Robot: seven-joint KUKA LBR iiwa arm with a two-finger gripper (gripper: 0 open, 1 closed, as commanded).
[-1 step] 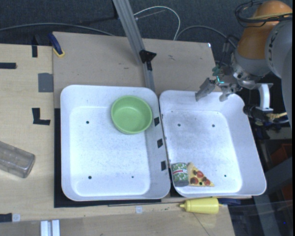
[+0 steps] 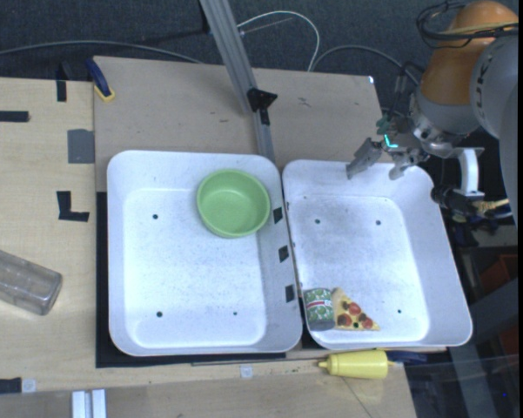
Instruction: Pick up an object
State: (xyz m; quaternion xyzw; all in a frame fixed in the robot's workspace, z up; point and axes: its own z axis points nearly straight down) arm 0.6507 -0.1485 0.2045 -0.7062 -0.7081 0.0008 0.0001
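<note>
Hovering gripper (image 2: 377, 165): fingers spread wide, holding nothing.
Pizza toy (image 2: 352, 313): far below gripper.
Green bowl (image 2: 233, 202): off to its left.
Yellow bottle (image 2: 358, 365): outside bin.
Writing: unreadable.

A green bowl (image 2: 233, 202) sits upright well left of the claw (image 2: 379, 163); a pizza-slice toy (image 2: 352, 313), seemingly flat, lies far below it.

Two bins sit side by side on the bench, touching along their inner walls. A bowl (image 2: 233, 202) lies in the left bin (image 2: 139, 259), toward its far right corner. In the right bin (image 2: 418, 259), a small packet (image 2: 318, 308) and a toy pizza slice (image 2: 352, 313) lie just beside each other at the near left corner. A squeeze bottle (image 2: 358, 364) lies outside, before the right bin's near wall. The gripper (image 2: 378, 162) hangs over that bin's far edge.
</note>
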